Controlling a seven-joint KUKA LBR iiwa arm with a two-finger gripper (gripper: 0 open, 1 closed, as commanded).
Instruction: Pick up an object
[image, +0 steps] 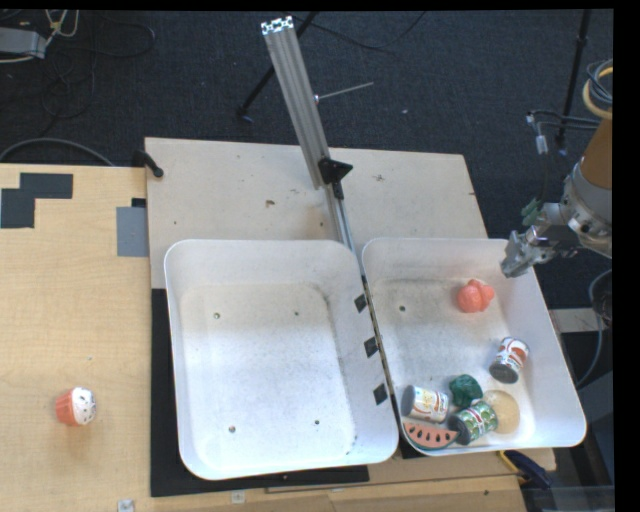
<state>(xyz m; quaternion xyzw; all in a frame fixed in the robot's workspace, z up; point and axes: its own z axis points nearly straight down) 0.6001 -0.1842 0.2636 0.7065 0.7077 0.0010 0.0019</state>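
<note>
Right now the approach step is in hand: nothing has been picked up. The gripper (522, 250) hangs over the far right corner of the right bin (440, 258), just above its rim and with nothing visible in it. It is too small and blurred to tell whether it is open or closed.

The nearest candidate is the orange-red toy (476, 296), which lies alone toward the far right of the right bin, just beside the gripper and apart from everything else. I judge it the easiest target. The next move would be a short shift inward from the rim and a descent straight over it with the gripper open. Its rounded shape may let it roll or squirt away if the closing is off-centre.

The rest of the bin's contents crowd its near right corner: a red-and-white can (509, 358), a dark green piece (464, 388), a small jar (428, 402), a green can (476, 420), a tan round thing (505, 410) and a watermelon slice (430, 435). They touch or overlap, so a grasp there risks catching two at once.

The left bin (172, 300) sits alongside. A slanted metal bar (305, 100) rises at the far edge between the bins, well clear of the gripper. A small orange toy (75, 406) lies on the wooden table (60, 300) at the left, well apart from both bins.
</note>
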